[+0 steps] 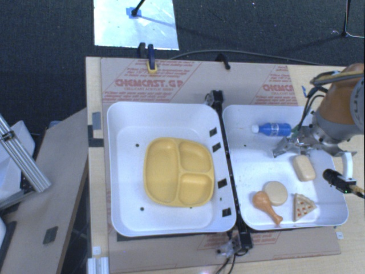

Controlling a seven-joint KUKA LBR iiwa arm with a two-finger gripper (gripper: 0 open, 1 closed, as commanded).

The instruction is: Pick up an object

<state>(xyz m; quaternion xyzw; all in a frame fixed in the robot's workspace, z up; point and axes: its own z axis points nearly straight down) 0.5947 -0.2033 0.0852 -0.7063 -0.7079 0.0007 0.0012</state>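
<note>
The bar (304, 168), a pale cream block, is lying in the right bin (245, 153), just below and to the right of my gripper (296, 146). I am hanging over that bin's upper middle, my metal parts spreading low above the floor. I cannot tell how far I am standing open, and I am seeing nothing between my tips.

Near the bar: a bottle (274, 129) lying on its side just above me, a round biscuit (276, 192), a drumstick (267, 204) touching it, and a pizza slice (303, 206) by the lower rim.

Risks, as I judge them: the bar is sitting off my centre line, so a straight descent could nudge it aside or close on bare floor. The bottle is round and could roll if I am brushing it.

Hard to make out: my tips are blurring into the cabling, and my arm is partly cut off at the right.

The left bin (125, 153) is holding a yellow tray (179, 172).
</note>
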